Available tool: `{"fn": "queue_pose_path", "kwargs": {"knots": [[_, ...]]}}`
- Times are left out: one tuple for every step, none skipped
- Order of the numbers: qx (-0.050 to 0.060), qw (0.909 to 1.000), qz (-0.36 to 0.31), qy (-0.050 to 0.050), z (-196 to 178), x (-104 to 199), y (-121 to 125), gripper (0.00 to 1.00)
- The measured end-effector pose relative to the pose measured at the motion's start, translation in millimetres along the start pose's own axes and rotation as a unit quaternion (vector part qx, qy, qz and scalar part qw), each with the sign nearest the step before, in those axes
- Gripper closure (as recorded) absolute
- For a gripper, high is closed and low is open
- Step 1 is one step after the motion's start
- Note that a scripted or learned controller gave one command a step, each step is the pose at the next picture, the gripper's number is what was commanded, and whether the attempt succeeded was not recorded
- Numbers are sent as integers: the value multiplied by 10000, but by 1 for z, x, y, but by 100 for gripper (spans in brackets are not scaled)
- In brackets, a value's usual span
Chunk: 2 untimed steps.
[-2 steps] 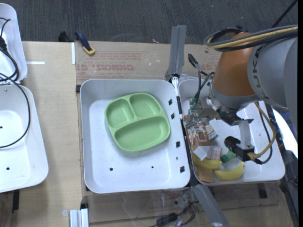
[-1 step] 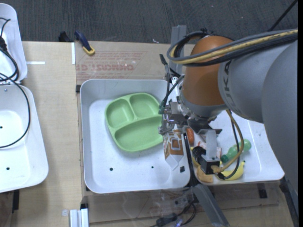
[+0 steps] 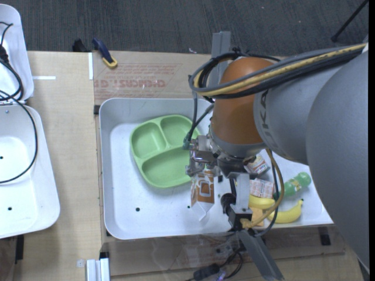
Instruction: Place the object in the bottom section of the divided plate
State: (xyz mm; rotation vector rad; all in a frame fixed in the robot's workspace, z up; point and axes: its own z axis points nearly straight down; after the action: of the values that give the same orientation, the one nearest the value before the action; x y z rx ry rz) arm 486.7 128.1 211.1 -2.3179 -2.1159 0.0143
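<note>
A light green divided plate (image 3: pixel 159 151) lies in the right white bin (image 3: pixel 117 174), its large section toward the bin's front. My gripper (image 3: pixel 203 167) hangs over the plate's right edge, under the orange wrist band. It is shut on the top of a brown and white sachet (image 3: pixel 203 193). The sachet hangs down just right of the plate's large section, its white tail near the bin floor. The arm hides the plate's right rim.
A banana (image 3: pixel 286 213), a green bottle (image 3: pixel 296 182) and two small packets (image 3: pixel 261 187) lie in the bin's right front corner under the arm. A second white bin (image 3: pixel 23 174) with a black cable stands at the left. A blue and yellow clamp (image 3: pixel 104 52) lies on the bench behind.
</note>
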Motion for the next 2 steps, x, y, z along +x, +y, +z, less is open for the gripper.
{"fn": "queue_pose_path", "kwargs": {"knots": [[-1, 10000, 1, 0, 0, 0, 0, 0], [37, 10000, -2, -26, -5, -1, 1, 100]]}}
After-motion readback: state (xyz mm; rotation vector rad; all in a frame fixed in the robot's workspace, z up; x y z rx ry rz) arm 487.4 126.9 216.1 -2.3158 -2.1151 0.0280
